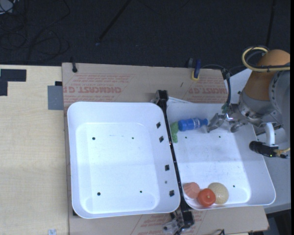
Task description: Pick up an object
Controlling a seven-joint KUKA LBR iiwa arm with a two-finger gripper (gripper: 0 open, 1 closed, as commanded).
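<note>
My gripper (pixel 224 123) hangs over the far edge of the right bin (pixel 257 177), its fingers spread open with nothing between them. Just left of it a blue bottle (pixel 192 124) lies on its side against the bin's far wall, its near end close to my left fingertip. A green object (pixel 174 131) sits beside the bottle at the divider. In the bin's near left corner three things are bunched together: a red ball (pixel 206 197), a beige ball (pixel 218 192) and a pink piece (pixel 191 189).
The left bin (pixel 81 131) stands beside the right one, with black clips along the divider (pixel 167 146) between them. Both rest on brown cardboard (pixel 112 84). The arm's orange band (pixel 264 75) and a cable (pixel 267 148) hang over the bench's right side.
</note>
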